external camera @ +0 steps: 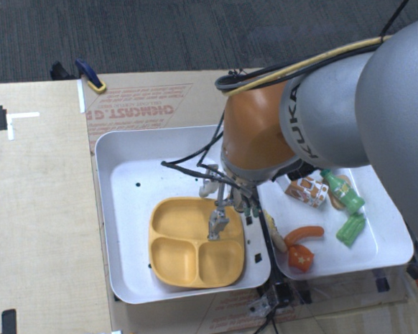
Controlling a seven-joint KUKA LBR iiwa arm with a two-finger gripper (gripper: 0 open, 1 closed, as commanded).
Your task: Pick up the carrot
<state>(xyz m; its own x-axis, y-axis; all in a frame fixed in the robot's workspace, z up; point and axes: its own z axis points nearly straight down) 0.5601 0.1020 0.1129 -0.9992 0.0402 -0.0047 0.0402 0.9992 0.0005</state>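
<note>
Over the left bin, your two-finger gripper [217, 223] hangs low above the yellow three-compartment plastic plate [174, 255], its tip near the plate's upper right compartment. Nothing can be made out between the fingers, and from this slanted angle you cannot tell how far apart they stand. Black cables loop out from the wrist across the shallow white left bin [124, 227], slack enough to let the tool drop straight down.

To the gripper's right, past the wall the two bins share, lies the thing you want: the slim orange-red plastic carrot [303, 233], resting flat in the shallow white right bin [389, 246], well apart from the tool. Just below it sits a round red toy tomato with a green stem [300, 258], close enough to crowd a grasp. Farther right lie a green plastic bottle [344, 193], a green toy vegetable [349, 230] and a brown-and-white patterned packet [307, 189].

By the look of it, you are parked over the wrong bin; the pick calls for a move rightward across the divider.
</note>
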